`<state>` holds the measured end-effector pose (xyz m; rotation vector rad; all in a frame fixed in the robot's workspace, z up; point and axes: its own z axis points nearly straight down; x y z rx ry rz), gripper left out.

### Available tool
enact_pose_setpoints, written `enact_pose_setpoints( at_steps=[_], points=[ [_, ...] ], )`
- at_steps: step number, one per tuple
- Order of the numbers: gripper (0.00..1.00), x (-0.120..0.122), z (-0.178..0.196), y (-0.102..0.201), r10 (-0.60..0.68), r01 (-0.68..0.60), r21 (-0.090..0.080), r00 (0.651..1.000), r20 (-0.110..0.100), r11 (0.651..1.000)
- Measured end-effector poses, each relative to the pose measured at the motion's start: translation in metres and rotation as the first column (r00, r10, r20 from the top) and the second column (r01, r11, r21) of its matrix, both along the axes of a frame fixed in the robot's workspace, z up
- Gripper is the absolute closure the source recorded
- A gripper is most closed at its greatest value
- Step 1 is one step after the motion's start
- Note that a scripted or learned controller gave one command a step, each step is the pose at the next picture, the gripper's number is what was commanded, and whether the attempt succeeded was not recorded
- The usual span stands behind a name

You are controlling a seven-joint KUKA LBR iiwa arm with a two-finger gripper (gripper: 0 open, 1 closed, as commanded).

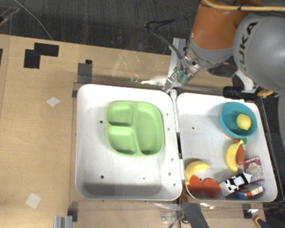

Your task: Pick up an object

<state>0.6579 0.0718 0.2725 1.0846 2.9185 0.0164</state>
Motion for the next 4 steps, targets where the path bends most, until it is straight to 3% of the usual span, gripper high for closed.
enact_pose_setpoints(
  at_steps=[3, 4],
  points=[
    [1.00, 0.004, 0.035, 0.002, 0.014, -0.014, -0.002, 1.000, 0.020, 1.000],
    [1.00, 0.005, -0.001, 0.051, -0.040, 0.040, 0.001, 0.999, -0.027, 0.999]
  ],
)
